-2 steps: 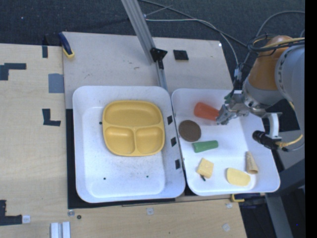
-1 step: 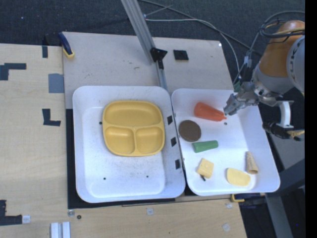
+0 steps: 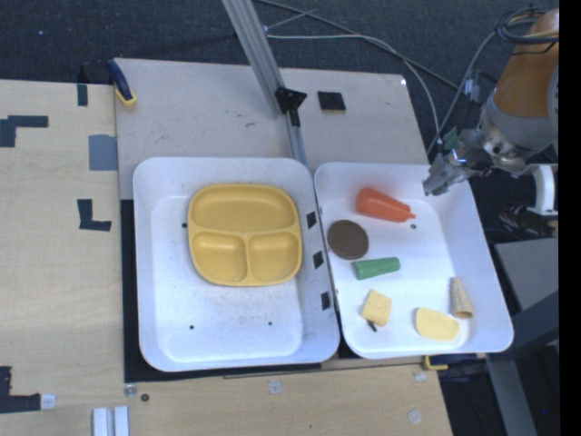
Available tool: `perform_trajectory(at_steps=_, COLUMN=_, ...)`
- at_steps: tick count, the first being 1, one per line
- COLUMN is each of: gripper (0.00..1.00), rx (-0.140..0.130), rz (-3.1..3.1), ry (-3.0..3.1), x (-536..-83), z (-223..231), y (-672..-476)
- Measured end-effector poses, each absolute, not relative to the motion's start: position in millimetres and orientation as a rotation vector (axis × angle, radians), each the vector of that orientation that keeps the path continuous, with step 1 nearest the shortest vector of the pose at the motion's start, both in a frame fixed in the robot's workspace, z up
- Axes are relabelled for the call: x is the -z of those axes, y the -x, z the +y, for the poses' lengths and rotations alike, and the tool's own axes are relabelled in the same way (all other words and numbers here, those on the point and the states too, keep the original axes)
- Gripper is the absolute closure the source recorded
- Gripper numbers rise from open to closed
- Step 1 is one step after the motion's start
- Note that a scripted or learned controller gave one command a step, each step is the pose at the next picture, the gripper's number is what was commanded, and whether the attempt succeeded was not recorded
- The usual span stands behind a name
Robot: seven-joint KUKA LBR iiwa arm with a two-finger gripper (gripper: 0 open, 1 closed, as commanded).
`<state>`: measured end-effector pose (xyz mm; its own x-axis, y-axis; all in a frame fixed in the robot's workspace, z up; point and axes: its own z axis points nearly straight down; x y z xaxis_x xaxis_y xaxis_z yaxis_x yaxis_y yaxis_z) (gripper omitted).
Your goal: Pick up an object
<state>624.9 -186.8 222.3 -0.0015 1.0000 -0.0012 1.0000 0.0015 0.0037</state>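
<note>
The right bin (image 3: 472,243) holds several toy foods: an orange carrot (image 3: 383,205), a brown round cookie (image 3: 348,239), a green cylinder (image 3: 376,267), a yellow cheese cube (image 3: 376,307), a pale yellow slice (image 3: 437,324) and a tan cone (image 3: 461,297). My gripper (image 3: 438,179) hangs over the bin's upper right corner, to the right of the carrot and apart from it. Nothing shows between its fingers.
The left bin (image 3: 154,243) carries a yellow divided plate (image 3: 244,233). A metal pole (image 3: 259,48) slants down to the gap between the bins. Cables trail across the dark floor behind the bench. The arm's orange band (image 3: 531,75) sits at the right edge.
</note>
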Motion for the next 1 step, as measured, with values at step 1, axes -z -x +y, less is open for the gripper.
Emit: perform_trajectory(at_steps=1, gripper=1.00, rx=-0.001, rz=2.228, ry=-2.217, x=-232.3, z=-134.9, y=-609.8)
